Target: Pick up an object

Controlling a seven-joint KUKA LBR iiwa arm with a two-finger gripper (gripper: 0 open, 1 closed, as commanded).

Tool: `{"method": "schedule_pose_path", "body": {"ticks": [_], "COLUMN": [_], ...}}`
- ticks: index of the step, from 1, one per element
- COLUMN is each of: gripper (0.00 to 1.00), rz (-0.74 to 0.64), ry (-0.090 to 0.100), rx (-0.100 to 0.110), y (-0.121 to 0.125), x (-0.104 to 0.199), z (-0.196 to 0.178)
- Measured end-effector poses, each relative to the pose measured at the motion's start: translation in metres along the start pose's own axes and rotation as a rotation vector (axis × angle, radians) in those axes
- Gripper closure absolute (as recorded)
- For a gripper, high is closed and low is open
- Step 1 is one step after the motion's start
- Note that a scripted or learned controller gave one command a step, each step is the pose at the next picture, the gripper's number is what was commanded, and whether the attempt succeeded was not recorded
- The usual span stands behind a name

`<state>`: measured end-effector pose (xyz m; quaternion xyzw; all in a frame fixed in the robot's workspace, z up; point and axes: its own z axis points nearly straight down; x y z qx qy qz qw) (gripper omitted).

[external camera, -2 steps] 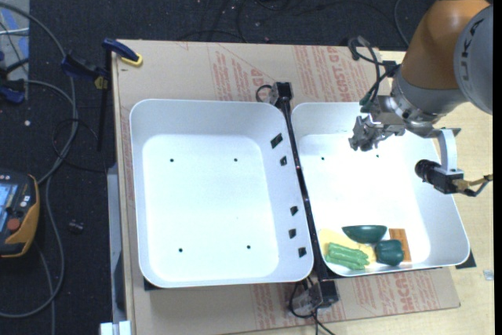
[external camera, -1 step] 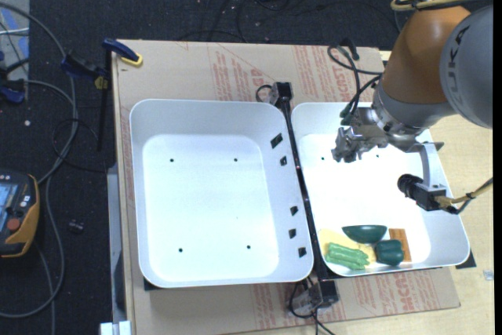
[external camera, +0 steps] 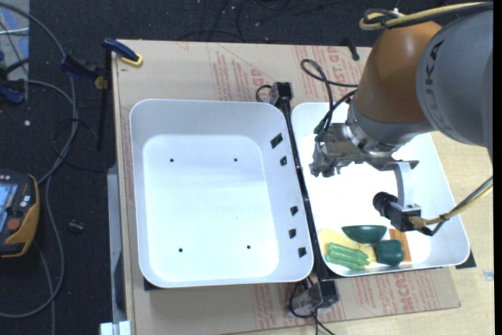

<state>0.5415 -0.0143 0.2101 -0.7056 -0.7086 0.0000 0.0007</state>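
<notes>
Your view from above the surface (external camera: 235, 67): the grey arm (external camera: 463, 74), with its orange band (external camera: 400, 67), reaches in from the right and hangs over the right-hand white bin (external camera: 447, 192). Its hand (external camera: 325, 161) sits over the upper left part of that bin, close to the dark divider where the two bins meet. You cannot tell from this angle whether the hand is apart or together, and nothing shows between its tips.

The objects you might pick lie bunched at the near edge of the right bin, well apart from the hand: a dark green bowl-shaped piece (external camera: 365, 232), a bright green ridged toy (external camera: 347, 256) just below it, a darker green chunk (external camera: 390, 251) beside that, a pale yellow piece (external camera: 333, 237) under the bowl's left side, and a sliver of orange (external camera: 398, 238) to the right. A small black fitting (external camera: 386, 205) on a cable hangs just above the cluster.

The left bin (external camera: 212, 192) lies alongside. A blue-and-yellow clamp (external camera: 121, 51) grips the surface's far left corner.
</notes>
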Motion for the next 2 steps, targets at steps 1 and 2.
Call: {"method": "schedule_pose_path", "body": {"ticks": [1,2], "gripper": [1.0,1.0], "rz": [-0.001,-0.001], "ry": [0.0,0.0], "rx": [-0.001,-0.001], "y": [-0.019,-0.037], "x": [0.053,0.104], "z": [-0.016,-0.027]}}
